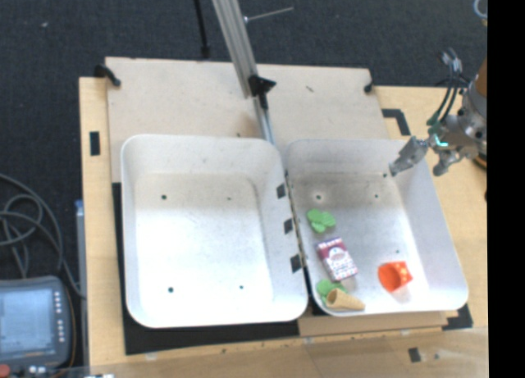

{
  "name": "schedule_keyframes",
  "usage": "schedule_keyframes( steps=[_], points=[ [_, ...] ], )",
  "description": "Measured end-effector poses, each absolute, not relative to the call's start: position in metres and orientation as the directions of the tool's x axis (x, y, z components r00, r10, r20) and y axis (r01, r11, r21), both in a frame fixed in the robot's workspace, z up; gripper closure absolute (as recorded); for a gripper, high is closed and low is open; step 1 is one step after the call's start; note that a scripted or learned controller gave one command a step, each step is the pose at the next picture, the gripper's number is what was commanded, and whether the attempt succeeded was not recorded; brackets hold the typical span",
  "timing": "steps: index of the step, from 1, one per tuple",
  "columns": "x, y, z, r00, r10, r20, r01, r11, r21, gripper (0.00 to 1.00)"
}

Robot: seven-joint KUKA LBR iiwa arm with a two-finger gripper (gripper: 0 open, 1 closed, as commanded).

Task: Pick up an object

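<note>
The right bin (426, 204) holds a few small objects. A green piece (321, 220) lies near its middle left. Below it sits a maroon and white box (337, 259). An orange cup (394, 276) lies on its side toward the front right. A tan cone (344, 300) with a green bit beside it rests against the front rim. My gripper (417, 169) hangs over the bin's back right corner, well apart from all of them. Its two grey fingers (405, 157) are spread open with nothing between them.
The left bin (205, 229) stands beside the right one, and the two rims meet at the middle. A slanted aluminium post (238, 40) rises from behind the bins. A screen unit (31, 319) and cables lie off the bench at the left.
</note>
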State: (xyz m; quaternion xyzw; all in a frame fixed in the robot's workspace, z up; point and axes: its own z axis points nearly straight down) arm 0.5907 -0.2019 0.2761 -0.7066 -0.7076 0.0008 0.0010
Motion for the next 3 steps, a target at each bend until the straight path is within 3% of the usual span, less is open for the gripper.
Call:
schedule_keyframes(
  steps=[1,3],
  points=[
    [0.591,-0.202,0.279,-0.003,1.0,-0.002,1.0,0.003,0.002,0.0],
    [0.593,-0.201,0.176,0.003,1.0,-0.001,1.0,-0.003,-0.004,0.0]
  ],
)
